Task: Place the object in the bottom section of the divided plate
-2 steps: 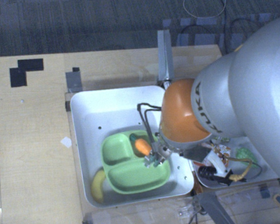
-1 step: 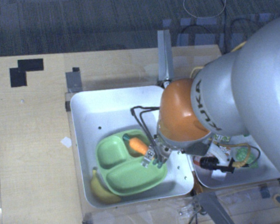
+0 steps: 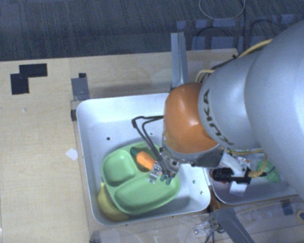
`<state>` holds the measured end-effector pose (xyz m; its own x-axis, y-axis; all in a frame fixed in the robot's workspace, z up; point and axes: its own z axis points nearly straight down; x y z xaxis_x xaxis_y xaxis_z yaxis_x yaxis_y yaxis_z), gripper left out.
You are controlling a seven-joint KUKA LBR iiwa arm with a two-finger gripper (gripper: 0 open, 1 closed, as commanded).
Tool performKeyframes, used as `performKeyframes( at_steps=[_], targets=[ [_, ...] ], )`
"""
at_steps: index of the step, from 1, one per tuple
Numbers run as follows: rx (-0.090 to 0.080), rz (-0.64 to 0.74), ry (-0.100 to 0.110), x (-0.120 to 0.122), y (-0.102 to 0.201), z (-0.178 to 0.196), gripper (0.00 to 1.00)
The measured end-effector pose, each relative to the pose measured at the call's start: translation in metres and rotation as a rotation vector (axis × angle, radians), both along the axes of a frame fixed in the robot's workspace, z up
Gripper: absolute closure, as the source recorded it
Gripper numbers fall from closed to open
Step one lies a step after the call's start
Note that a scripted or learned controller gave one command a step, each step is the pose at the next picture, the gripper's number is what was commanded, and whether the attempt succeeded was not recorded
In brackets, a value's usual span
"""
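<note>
Claw point(image 3: 160, 171) low over the green plate point(image 3: 141, 193) in the left bin point(image 3: 95, 124), for a drop; opening and grip impossible to tell. Orange object point(image 3: 144, 160) lying in an upper section, not the bottom one.

A robotics lab test bench

A grey KUKA arm point(image 3: 270, 105) with an orange band reaches over a pale wooden surface point(image 3: 33, 175) bearing shallow white bins point(image 3: 90, 152) clamped between metal brackets point(image 3: 179, 58); black marker patches point(image 3: 27, 77) are stuck to the wood, loose cables point(image 3: 226, 3) trail behind, and grey carpet point(image 3: 75, 18) lies beyond.
</note>
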<state>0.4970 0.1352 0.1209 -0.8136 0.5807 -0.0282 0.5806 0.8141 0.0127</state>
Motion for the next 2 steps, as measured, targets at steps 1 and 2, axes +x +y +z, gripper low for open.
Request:
performKeyframes(
  at_steps=[1, 2],
  targets=[
    [0.008, 0.020, 0.025, -0.008, 0.011, -0.005, 0.00],
    [0.014, -0.338, 0.024, -0.009, 0.053, 0.245, 0.00]
  ],
)
